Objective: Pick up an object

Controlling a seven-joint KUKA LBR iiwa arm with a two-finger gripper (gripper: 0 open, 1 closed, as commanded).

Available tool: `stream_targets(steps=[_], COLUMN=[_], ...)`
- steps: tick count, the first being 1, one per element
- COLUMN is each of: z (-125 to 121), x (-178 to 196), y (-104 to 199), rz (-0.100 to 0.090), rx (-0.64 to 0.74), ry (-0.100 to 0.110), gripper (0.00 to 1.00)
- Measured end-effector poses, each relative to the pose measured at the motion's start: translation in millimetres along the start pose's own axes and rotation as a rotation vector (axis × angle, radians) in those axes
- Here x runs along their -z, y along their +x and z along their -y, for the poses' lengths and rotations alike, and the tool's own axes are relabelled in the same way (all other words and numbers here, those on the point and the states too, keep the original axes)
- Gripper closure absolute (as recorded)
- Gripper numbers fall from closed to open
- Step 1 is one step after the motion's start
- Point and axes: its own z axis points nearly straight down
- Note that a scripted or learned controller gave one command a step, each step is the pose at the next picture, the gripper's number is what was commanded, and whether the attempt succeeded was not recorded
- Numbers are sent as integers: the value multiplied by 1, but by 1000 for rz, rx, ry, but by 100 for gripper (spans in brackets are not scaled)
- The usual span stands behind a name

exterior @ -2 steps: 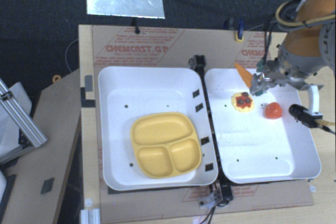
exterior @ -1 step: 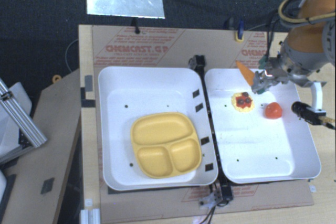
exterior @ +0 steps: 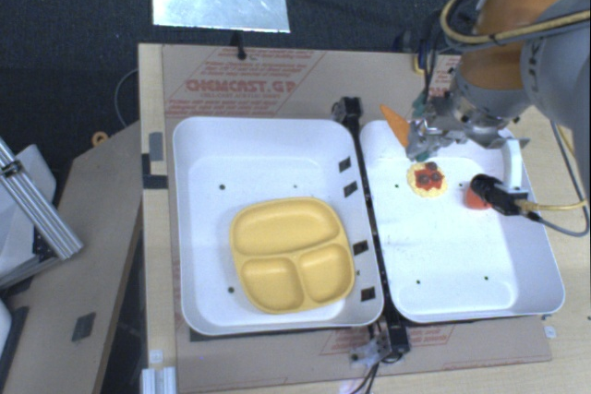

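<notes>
At the left of centre sits the left bin (exterior: 199,198), and in its lower half lies a yellow divided tray (exterior: 291,252), flat and slightly turned; it takes up most of the floor there, which suggests it was simply set down as a large item to sort among, well apart from the arm. Between the two bins runs a dark divider strip (exterior: 362,198), keeping each bin's contents to its own side.

Right of that is the right bin (exterior: 462,281), where the small things gather toward the upper part of the frame; an orange wedge-shaped piece (exterior: 395,125) leans at the bin's upper left corner, and just below it lies a small round yellow object with red and dark markings (exterior: 427,179), the likeliest thing to be picked. The gripper (exterior: 422,146) hangs just above and beside this round object, placed so as to come down on it; whether the claw is spread or closed I cannot tell, as the wrist body hides it. Further right a red piece (exterior: 476,197) lies near a black part of the tool, close to the bin's right wall.
</notes>
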Motion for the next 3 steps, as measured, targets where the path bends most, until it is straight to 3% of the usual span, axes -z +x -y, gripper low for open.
stream_targets(steps=[2,3], z=[-13,-28], x=[20,9], y=[106,160], rz=[-1,-1], rx=[1,0], ry=[-1,0], gripper=[100,100])
